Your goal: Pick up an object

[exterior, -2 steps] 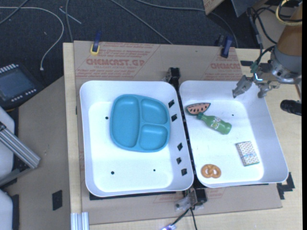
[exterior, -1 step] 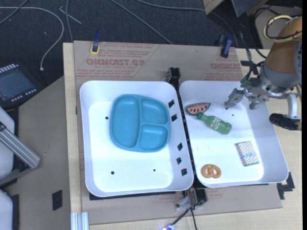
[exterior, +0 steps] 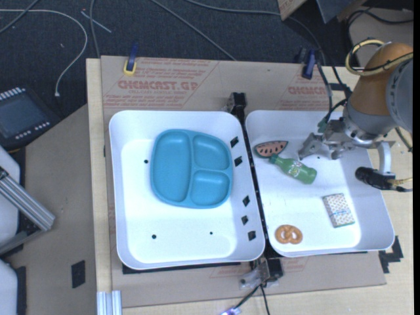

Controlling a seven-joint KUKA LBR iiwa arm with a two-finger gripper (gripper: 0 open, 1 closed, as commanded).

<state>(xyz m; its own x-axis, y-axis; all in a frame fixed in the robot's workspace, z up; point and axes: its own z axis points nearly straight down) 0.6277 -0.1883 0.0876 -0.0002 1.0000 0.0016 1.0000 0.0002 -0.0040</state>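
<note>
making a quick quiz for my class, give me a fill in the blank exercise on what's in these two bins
1. The blue divided plate lies in the ____ bin.
2. The green bottle lies on its ____.
3. The pretzel sits near the right bin's ____ edge.
4. The watermelon slice lies just ____ of the green bottle.

Missing words: left; side; front; left

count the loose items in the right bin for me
4: a watermelon slice by the left wall, a green bottle lying beside it, a small patterned packet toward the right, a pretzel near the front. The arm could hide more.
</note>
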